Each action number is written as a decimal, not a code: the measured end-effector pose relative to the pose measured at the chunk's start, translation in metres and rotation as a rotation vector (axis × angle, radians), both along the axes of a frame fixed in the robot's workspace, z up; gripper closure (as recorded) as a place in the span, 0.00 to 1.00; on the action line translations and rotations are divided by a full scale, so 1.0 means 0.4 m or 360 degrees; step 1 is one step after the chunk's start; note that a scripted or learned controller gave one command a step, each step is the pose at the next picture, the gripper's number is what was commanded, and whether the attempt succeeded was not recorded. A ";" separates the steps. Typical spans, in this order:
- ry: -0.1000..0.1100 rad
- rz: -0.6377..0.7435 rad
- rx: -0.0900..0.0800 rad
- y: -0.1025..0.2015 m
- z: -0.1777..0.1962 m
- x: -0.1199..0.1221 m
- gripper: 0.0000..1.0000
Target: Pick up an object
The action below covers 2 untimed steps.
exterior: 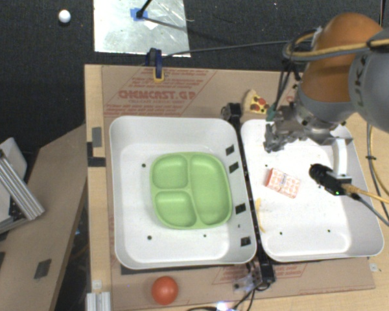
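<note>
The pincer (274, 141) is seen low over the far left corner of the right-hand shallow white bin (360, 238). How far it is opened cannot be told, and nothing is seen held in it. A small red-and-white printed packet (283, 182) lies nearby on the bin floor, apart from it. The approach is judged to be in hand; a short shift over the packet, then a descent, is called for.

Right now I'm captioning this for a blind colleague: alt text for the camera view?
The gripper hangs over the right bin, apart from a red-and-white packet lying in it. The left bin holds a green divided plate.
</note>
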<state>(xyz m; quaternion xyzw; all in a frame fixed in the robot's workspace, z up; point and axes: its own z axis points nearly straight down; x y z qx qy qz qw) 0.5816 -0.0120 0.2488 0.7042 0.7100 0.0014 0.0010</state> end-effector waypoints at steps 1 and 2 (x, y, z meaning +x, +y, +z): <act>0.0001 0.0000 0.0001 0.115 -0.004 0.032 1.00; -0.0001 0.0002 0.0002 0.226 0.003 0.100 1.00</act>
